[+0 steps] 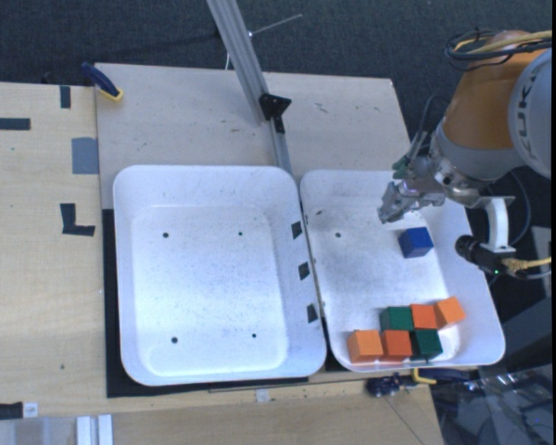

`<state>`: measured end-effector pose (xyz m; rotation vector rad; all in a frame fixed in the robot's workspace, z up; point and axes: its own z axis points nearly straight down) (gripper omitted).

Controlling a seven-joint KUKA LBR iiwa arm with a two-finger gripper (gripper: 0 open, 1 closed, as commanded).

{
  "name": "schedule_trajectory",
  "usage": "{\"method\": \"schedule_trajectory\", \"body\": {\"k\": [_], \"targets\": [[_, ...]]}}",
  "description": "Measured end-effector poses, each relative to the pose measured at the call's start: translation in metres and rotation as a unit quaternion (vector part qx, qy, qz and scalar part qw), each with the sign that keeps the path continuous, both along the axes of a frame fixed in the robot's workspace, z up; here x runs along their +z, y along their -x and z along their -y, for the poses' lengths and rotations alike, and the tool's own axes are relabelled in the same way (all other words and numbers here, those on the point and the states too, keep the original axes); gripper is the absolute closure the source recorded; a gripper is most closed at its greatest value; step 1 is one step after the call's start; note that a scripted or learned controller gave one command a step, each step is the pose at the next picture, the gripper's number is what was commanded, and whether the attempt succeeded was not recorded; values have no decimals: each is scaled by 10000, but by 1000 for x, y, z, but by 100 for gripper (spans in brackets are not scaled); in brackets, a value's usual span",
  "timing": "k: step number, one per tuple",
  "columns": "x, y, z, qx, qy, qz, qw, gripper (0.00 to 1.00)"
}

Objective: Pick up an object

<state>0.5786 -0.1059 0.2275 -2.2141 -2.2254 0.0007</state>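
Observation:
A blue cube lies alone in the right bin, toward its far right side. My gripper hangs just above and to the left of that cube, over the bin's back part. Along the bin's near edge sits a cluster of blocks: an orange block, a second orange block, a green block, another green block and orange blocks at the right end. Nothing shows between the fingers.
The left bin stands beside the right one on a black mat. A slanted metal pole crosses the bench behind the bins. A blue and yellow tool lies at the bench's far left corner.

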Motion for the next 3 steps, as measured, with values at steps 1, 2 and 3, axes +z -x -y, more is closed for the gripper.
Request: {"method": "schedule_trajectory", "body": {"k": [1, 2, 3], "targets": [[1, 13, -42, 0, -2, -1, 10000, 100], [-9, 24, -98, 7, -2, -7, 10000, 100], [-12, 40, -158, 14, -1, -9, 10000, 100]]}}
